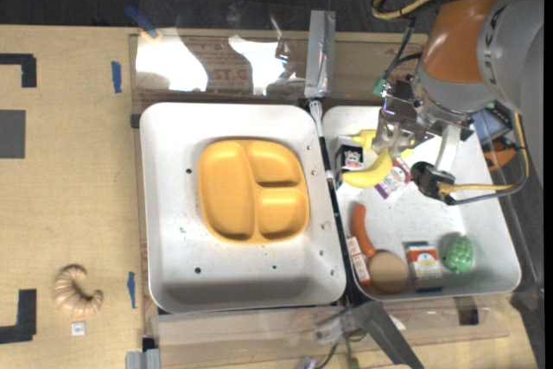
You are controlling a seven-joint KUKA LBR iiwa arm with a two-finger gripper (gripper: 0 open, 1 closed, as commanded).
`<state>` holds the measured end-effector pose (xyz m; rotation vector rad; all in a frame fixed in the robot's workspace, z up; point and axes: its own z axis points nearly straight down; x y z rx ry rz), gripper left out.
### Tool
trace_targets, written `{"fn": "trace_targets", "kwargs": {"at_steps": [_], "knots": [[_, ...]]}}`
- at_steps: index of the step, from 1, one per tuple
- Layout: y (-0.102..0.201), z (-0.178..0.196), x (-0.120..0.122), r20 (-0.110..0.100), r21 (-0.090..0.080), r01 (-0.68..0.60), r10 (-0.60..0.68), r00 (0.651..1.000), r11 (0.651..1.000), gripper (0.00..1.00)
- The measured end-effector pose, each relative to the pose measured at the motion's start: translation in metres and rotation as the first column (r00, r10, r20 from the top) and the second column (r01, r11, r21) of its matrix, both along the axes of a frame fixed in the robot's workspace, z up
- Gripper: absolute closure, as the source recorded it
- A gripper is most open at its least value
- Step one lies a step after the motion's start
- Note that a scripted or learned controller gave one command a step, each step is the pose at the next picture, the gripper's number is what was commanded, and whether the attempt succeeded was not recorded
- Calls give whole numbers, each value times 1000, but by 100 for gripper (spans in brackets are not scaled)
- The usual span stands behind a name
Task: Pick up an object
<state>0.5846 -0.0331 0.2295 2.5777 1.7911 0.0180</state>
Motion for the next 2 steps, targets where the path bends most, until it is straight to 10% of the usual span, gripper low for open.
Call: {"fn": "trace_targets", "kwargs": {"at_steps": [1, 2], "knots": [[-45, 70, 54, -7, -6, 27, -27, 1000, 1000, 100], [-50, 0, -4, -17, -5, 181, -182, 983, 983, 100]]}}
